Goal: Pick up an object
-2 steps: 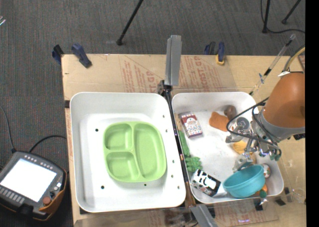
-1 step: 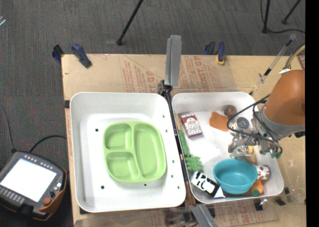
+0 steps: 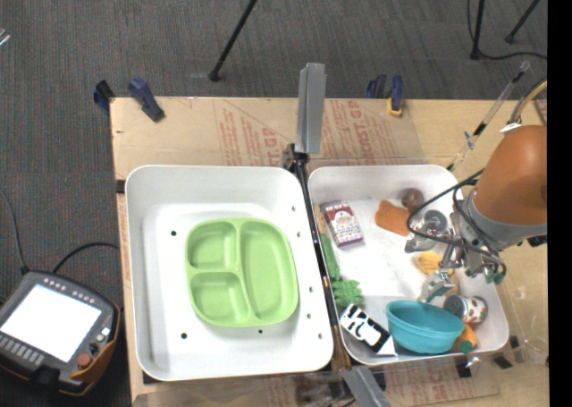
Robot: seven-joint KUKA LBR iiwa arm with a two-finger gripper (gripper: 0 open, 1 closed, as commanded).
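Nothing is being seen between the fingers, so the pick is being judged not yet done; grasp and lift are being left. At lower right, one blue bowl [image 3: 424, 325] and one black-and-white item [image 3: 364, 326] are being noted in the right bin [image 3: 357, 174]. Above them the gripper [image 3: 444, 278] is hovering near a yellow piece [image 3: 429, 262]; its opening cannot be told. One card box [image 3: 342, 223] and one orange piece [image 3: 391, 216] are lying farther up. One green tray [image 3: 241, 271] is sitting in the left bin [image 3: 147, 217]. Two bins are being counted.
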